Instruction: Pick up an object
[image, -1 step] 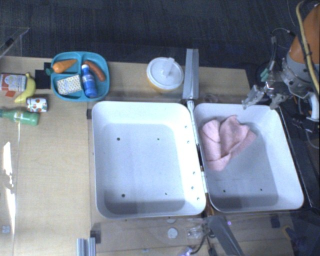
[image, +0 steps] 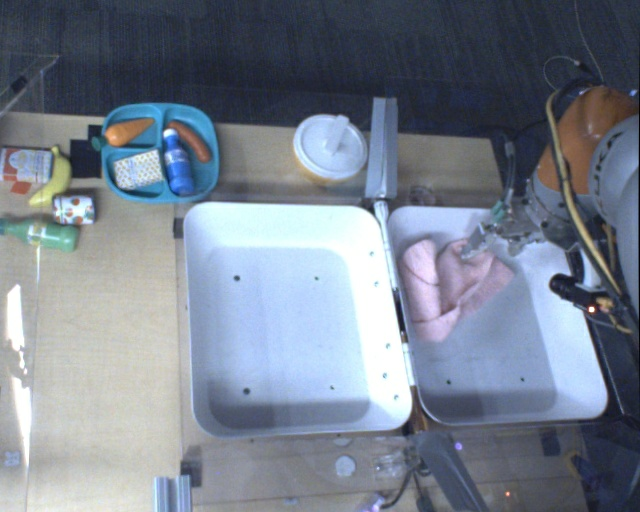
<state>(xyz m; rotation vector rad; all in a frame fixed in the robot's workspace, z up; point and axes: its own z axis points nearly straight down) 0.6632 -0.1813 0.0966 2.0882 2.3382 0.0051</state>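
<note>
**Soft pink cloth in the right bin, gripper right on top of it**

So, camera view: the pink cloth (image: 445, 282) lies crumpled in the right bin (image: 520, 385), toward its upper left, one rolled lump near the divider and a looser flap running up and right. The gripper (image: 492, 238) sits at that flap's upper right edge, touching or just above it; whether it's spread or closed can't be told from here. The left bin (image: 290, 330) sits alongside.

Handling guess: the cloth looks light, limp and not fragile, so it'll drape and stretch rather than lift as one piece. A raised fold or the thick rolled lump seems the safest pinch; a thin edge could slip out.
</note>
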